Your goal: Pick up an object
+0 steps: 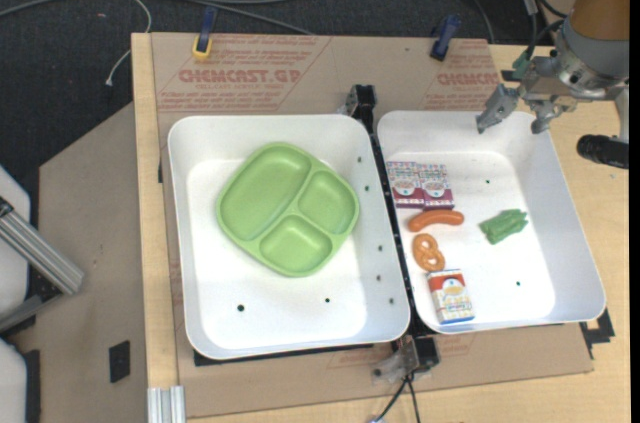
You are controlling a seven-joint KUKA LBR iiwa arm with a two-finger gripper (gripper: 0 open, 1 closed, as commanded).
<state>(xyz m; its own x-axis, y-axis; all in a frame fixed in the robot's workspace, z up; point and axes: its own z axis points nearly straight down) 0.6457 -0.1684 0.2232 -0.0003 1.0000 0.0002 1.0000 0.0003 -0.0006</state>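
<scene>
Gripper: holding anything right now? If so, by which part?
Nothing is held. The gripper hangs open over the far rim of the right bin, with no object between its jaws. The toys lie loose on the bin floor, nearer the camera.

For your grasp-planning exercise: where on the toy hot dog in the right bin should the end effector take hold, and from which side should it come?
Grip the toy hot dog at its middle, from straight above, fingers closing across its narrow width. It lies flat and long, running left-right, with the pretzel just below and a purple packet just above, so clearance is probably tight.
</scene>
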